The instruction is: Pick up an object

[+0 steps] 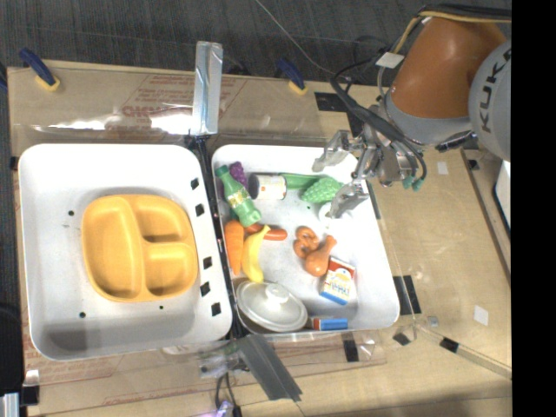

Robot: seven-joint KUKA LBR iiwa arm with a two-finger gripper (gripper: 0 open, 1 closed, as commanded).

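Gripper point(344, 177) seen spread wide, nothing between fingers, poised over upper right corner of right bin point(382, 259). Green toy point(320, 189) lying just beside lower fingertip, unlifted. Nothing picked yet. Grasp and lift judged outstanding. Yellow tray point(139, 246) resting in left bin point(35, 233).

Even overhead light, glare on the plastic sheet point(156, 115), soft shadows, slightly soft focus

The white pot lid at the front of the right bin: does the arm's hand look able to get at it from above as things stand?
Probably yes. The pot lid lies face up with its knob exposed and nothing on top; the banana only borders its rim. The hand hovers at the bin's far side.
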